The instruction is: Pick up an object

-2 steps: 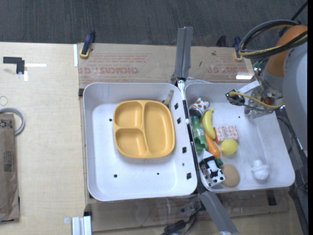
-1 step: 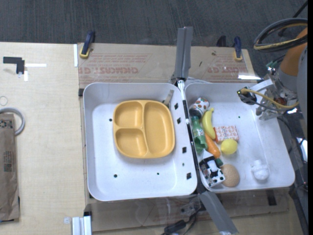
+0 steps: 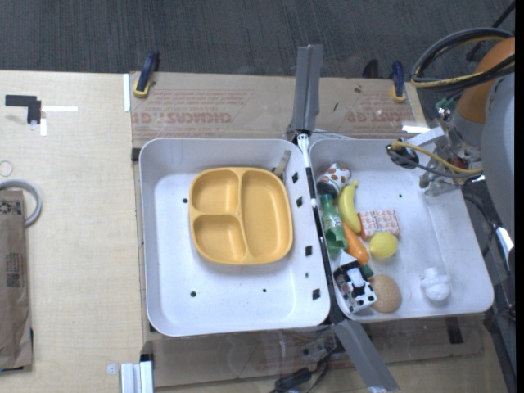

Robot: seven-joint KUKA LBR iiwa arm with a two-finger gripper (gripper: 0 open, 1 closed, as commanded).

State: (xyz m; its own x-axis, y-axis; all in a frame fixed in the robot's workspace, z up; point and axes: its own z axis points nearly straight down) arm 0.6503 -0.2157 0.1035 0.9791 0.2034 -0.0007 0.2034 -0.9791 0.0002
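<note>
Two white bins are seen side by side on the desk point(image 3: 74, 219). In the left bin point(image 3: 164, 301) a yellow divided plate point(image 3: 241, 215) lies flat. The candidate objects are gathered in the right bin point(image 3: 458, 244), most of them along its left wall: a banana point(image 3: 350, 205), a green bottle point(image 3: 331, 222), an orange carrot-like piece point(image 3: 357, 244), a red-patterned packet point(image 3: 380, 220), a yellow lemon point(image 3: 383, 245), a brown rounded item point(image 3: 386, 293), a small black-and-white object point(image 3: 356, 286) and, set apart near the front right corner, a white lump point(image 3: 435, 285).

The end effector point(image 3: 438, 174) is seen at the right bin's far right corner, amid cables, well apart from the objects; whether it is spread or pressed together cannot be told, and nothing is seen held in it.

All the objects are judged to be light toy-like pieces. The lemon is judged the easiest take: rounded, probably firm and smooth, with bare floor to its right, so it is best gripped across its middle. Some slipping is to be expected on its curved skin. The banana and bottle are crowded together against the wall, and a clean hold there is judged harder. The packet is flat and is likely to be missed.
</note>
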